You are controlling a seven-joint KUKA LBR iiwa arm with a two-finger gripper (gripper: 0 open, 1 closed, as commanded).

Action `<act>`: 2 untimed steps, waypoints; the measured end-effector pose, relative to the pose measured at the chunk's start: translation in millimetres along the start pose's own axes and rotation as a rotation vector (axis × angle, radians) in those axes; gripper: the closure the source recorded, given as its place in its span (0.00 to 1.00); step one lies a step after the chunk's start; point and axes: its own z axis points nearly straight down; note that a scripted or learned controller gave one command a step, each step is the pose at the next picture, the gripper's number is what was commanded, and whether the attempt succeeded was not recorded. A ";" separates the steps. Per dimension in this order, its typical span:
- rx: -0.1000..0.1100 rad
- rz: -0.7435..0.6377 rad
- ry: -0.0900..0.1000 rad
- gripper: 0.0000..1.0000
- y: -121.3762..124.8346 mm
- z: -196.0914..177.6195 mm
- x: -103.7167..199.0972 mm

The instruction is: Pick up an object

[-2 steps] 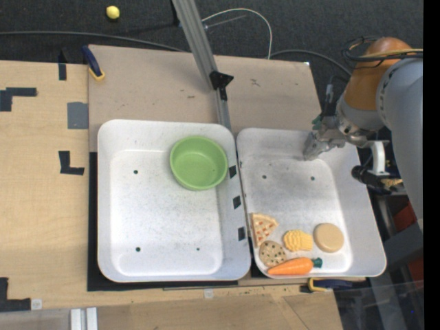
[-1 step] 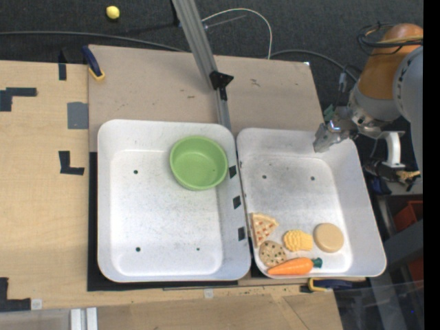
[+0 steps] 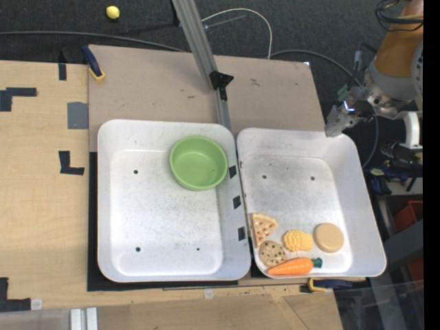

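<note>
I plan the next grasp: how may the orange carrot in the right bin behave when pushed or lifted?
The carrot looks rounded and tapered, so it may roll or pivot. It lies against the right bin front wall, touching the cookie, which may shift too.

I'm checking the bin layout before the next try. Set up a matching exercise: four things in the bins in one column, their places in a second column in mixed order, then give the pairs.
Things:
1. green bowl
2. carrot
3. pizza slice
4. tan round piece

Places:
A. right bin, along the near edge
B. left bin, far right part
C. right bin, rightmost of the food cluster
D. right bin, by its left wall

Pairs: 1-B, 2-A, 3-D, 4-C

The gripper hangs by the far right corner of the right bin, away from all four.
</note>
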 end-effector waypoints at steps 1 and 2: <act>-0.001 -0.001 0.000 1.00 2.4 -61.6 7.8; 0.008 -0.003 0.004 1.00 -11.6 -46.7 54.7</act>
